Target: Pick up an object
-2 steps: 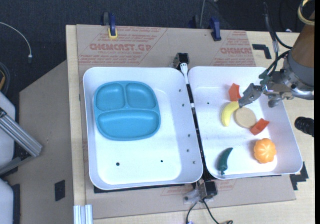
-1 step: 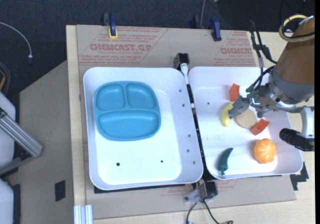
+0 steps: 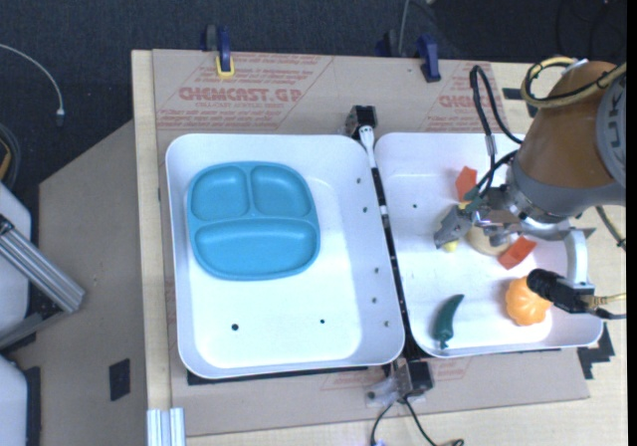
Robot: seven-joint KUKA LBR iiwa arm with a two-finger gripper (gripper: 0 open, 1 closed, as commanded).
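Orange obj (image 3: 527, 302) nr R bin (image 3: 418, 170) front edge, green pepper (image 3: 447, 319) beside.

I count two white bins, the left bin (image 3: 199, 334) and the right bin (image 3: 418, 275). In the left one sits one blue plate (image 3: 255, 220) with three compartments. In the right one I see one green pepper (image 3: 446, 319), one orange fruit (image 3: 525, 303), and two small orange-red pieces, the upper piece (image 3: 467, 180) and the lower piece (image 3: 517, 254). Two blue clamps hold the board's far edge: the left clamp (image 3: 221, 43) and the right clamp (image 3: 428, 53).
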